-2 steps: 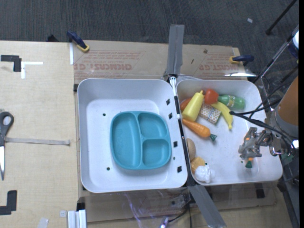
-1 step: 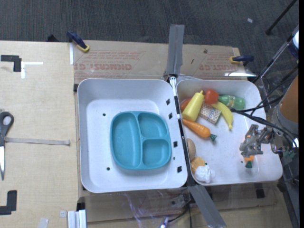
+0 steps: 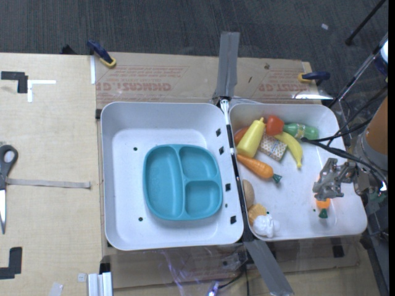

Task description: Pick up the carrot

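Apparently pinching a small carrot [image 3: 323,206], the jaws [image 3: 325,193] hover near the right bin's [image 3: 345,227] front-right wall.

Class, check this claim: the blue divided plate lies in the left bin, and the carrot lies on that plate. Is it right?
One part is wrong. The blue divided plate does lie in the left bin, but the carrot lies in the right bin, beside the yellow bottle, as the camera view shows.
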Action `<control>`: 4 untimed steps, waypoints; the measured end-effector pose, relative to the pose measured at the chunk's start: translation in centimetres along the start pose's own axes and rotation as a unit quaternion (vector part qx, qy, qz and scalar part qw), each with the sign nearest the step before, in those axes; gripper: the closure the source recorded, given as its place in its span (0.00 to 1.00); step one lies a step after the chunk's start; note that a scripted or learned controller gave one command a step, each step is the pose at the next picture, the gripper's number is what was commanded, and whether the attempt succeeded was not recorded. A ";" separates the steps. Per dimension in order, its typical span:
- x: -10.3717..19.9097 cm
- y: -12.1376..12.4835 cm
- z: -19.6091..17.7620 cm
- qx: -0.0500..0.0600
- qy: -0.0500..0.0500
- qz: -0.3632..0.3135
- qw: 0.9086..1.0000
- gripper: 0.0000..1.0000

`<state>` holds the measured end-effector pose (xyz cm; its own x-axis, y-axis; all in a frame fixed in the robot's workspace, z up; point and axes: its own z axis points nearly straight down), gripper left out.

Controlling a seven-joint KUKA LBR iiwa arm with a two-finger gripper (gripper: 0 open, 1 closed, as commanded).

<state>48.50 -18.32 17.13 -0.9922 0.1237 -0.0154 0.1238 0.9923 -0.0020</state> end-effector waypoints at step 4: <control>-1.7 -0.3 5.9 0.000 0.001 0.067 0.998 1.00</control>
<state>50.22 -18.86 11.22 -0.9667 0.2554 -0.0142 0.2554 0.9668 -0.0008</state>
